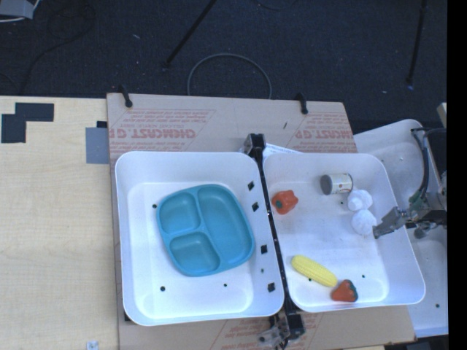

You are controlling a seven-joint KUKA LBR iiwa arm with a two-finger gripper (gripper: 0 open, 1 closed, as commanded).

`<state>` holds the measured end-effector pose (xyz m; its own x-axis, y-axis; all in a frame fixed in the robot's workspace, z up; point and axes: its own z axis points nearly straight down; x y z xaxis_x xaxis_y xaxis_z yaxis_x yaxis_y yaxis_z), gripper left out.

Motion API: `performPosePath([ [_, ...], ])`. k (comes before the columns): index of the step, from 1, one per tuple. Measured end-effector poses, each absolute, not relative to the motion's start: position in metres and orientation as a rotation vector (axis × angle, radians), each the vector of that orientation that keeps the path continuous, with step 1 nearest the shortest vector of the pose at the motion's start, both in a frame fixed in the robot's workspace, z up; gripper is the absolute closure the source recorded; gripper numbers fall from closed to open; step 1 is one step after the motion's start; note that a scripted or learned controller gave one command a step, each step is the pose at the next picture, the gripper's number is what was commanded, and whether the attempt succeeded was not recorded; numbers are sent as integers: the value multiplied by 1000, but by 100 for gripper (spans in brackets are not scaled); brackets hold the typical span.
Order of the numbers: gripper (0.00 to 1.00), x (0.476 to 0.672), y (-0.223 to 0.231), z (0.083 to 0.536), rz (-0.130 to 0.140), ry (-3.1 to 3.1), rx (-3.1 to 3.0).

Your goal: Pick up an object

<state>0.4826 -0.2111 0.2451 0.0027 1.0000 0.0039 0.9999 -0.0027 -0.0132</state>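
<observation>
The right bin (394,283) holds several objects. An orange-red pepper-like piece (284,202) lies near the divider, and a small metal cylinder (336,184) lies toward the back. Two white fluffy lumps (360,210) sit at the right side. A yellow corn cob (314,270) and a red strawberry-like piece (344,291) lie at the front. My gripper (387,225) is low at the right bin's right rim, just right of the white lumps, and nothing is visibly held. Most of the arm is cut off by the right edge.
The left bin (139,268) holds a blue divided plate (205,229). A black divider with clips (265,224) runs between the bins. Cardboard (219,126) lies under and behind them. A wooden bench top (51,232) spreads to the left.
</observation>
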Motion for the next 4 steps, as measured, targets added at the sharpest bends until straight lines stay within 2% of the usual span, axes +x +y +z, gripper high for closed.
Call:
performPosePath([
  [1,0,485,-211,250,2,-2219,-2219],
  [3,0,482,-196,151,4,-2216,-2215],
  [4,0,488,-197,91,4,-2214,-2217],
])
